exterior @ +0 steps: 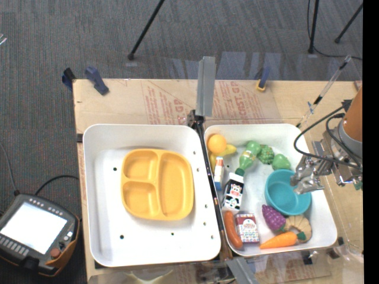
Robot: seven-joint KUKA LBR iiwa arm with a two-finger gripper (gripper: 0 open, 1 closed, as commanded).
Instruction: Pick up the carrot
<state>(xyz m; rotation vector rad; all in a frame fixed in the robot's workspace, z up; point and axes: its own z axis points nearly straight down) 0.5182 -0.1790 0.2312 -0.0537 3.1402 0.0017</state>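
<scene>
Approach step: gripper [303,182], whether spread or clenched I cannot tell, hovers over bowl [285,195]; carrot [278,239] lies nearer, needing descent.

The grey KUKA arm with its orange band [361,120] enters from the right edge of the camera view, and just a short stretch of it is visible. Dark cables loop out from the wrist to the left. Below the wrist, the metal two-finger gripper [305,182] hangs pointing down and leftward. Its fingers are too blurred and small to read clearly.
</scene>
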